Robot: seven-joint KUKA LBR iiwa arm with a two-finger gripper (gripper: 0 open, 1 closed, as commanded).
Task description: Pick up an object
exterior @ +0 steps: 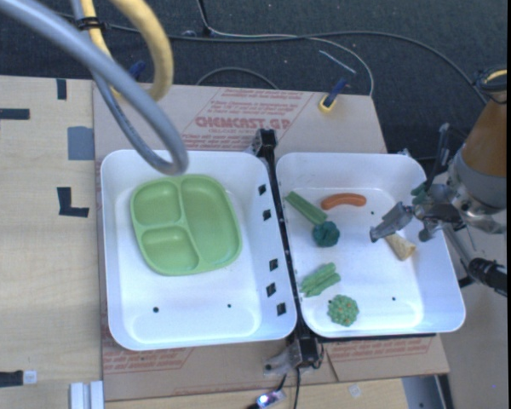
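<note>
The nearest candidate for picking was a small tan piece (400,246) lying near the right wall of the right bin (370,165), just under the gripper (390,225). What that piece was could not be made out; it looked like a pale wedge, partly covered by the gripper's dark fingers. The fingers seemed spread, one reaching left toward the bin's middle, and nothing sat between them, so the gripper was released and empty.

Further left in the same bin lay an orange sausage (344,200), a long green vegetable (305,207) touching a dark green broccoli-like lump (326,233), a bundle of green beans (319,279), and a round light-green knobbly ball (343,310) near the front wall. All lay apart from the gripper.

By my reading the step in hand was the approach: the gripper hovered low over the tan piece without a grasp. The next move would call for centring the fingers over the piece, descending, and closing.

The left bin (119,254) held a green divided plate (186,225). The arm (485,156) was cut off at the right edge, and its height above the bin floor was hard to judge.
</note>
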